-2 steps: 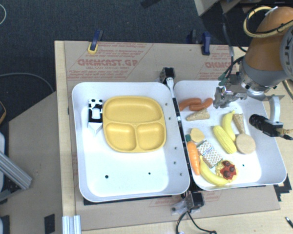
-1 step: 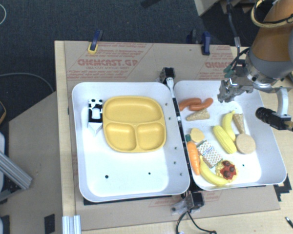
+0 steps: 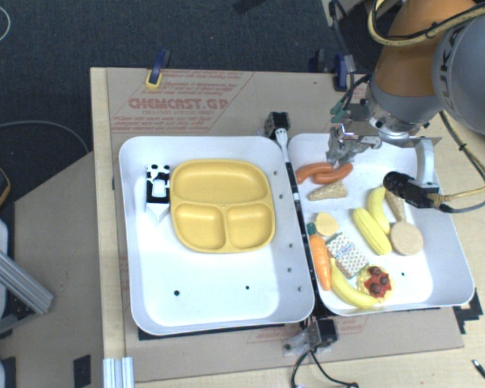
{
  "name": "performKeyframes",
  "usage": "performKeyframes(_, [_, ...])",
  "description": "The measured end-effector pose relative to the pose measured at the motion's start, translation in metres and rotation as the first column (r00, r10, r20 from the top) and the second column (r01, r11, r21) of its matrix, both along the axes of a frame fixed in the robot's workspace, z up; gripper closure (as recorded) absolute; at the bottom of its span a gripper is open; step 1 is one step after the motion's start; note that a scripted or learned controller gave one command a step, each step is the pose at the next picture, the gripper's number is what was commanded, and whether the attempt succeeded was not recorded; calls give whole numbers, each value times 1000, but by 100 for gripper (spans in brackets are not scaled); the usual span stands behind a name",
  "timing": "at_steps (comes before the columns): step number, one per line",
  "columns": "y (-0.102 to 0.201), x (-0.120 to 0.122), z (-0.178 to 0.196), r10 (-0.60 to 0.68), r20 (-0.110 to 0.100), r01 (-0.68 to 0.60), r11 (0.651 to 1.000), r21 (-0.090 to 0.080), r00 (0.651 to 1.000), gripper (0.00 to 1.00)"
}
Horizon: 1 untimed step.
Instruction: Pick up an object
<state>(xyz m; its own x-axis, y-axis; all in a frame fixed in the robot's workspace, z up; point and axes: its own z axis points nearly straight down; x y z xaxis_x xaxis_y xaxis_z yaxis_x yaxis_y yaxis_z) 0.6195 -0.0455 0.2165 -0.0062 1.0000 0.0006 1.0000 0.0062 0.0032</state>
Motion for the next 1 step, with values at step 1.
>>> performKeyframes(1, [55,15,18,0,2,0,1000,0,1000,100])
